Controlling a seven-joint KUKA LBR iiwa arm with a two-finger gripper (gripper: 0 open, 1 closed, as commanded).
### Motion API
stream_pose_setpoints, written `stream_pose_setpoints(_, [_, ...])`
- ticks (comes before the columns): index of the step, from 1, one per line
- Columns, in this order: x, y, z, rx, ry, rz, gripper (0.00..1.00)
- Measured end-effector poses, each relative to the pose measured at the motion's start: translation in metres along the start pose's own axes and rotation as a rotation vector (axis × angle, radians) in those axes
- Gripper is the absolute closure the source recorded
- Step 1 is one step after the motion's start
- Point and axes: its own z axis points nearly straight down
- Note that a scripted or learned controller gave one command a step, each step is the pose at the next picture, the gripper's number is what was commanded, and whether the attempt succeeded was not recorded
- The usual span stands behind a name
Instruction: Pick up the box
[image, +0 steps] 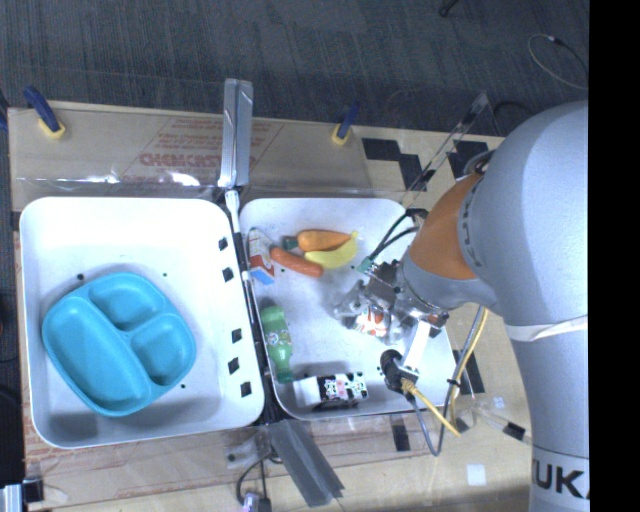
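Note:
My gripper (362, 303) hangs low over the middle of the right bin (300, 212), reaching in from the right. A small orange and white item (375, 321) lies right under it, partly hidden; whether the gripper touches it I cannot tell. A dark box with a white patterned label (342, 388) lies flat near the bin's front wall, apart from the gripper. A small red, white and blue carton (259, 266) leans against the bin's left wall.
A green bottle (276, 342) lies along the right bin's left wall. A carrot (295, 262), a banana (333, 256) and an orange vegetable (322, 240) sit at the back. The left bin (60, 222) holds a blue divided plate (117, 342). Cables (440, 405) trail off the arm.

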Motion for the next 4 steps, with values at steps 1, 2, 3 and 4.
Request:
stream_pose_setpoints(1, [0.037,0.021,0.0,0.001,0.0,0.175,0.0])
stream_pose_setpoints(2, [0.039,0.021,-0.01,0.004,0.001,0.165,1.0])
stream_pose_setpoints(3, [0.04,0.02,-0.019,0.008,0.0,0.156,1.0])
stream_pose_setpoints(4, [0.041,0.019,-0.028,0.012,-0.001,0.147,1.0])
